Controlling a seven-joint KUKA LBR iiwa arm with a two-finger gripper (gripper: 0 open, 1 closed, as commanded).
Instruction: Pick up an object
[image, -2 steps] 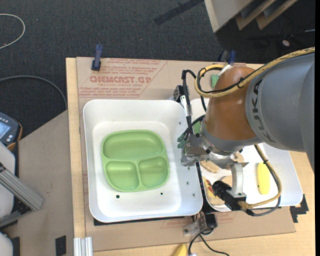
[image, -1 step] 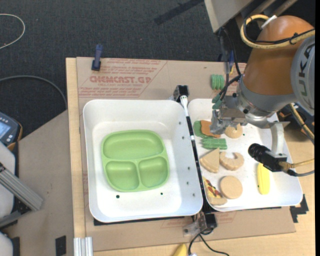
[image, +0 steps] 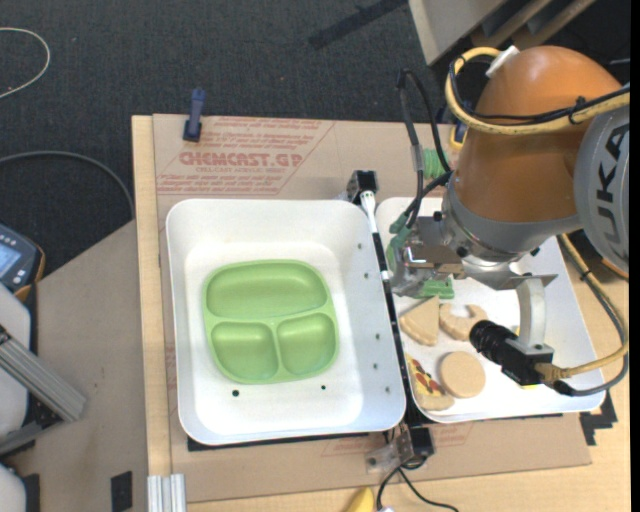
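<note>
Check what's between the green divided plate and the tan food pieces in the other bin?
In the camera view, between the green plate and the tan pieces lie bare white floor of the left bin, then the two bins' adjoining rims.

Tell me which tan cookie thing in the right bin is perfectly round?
The round tan disc, lying nearest the bin's front edge. The other two tan pieces behind it have uneven, lumpy outlines.

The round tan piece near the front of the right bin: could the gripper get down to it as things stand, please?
Probably yes. The round tan piece lies flat with open bin floor to its right, and the gripper hangs over the same right bin. A black fitting close beside it could crowd the approach.
</note>
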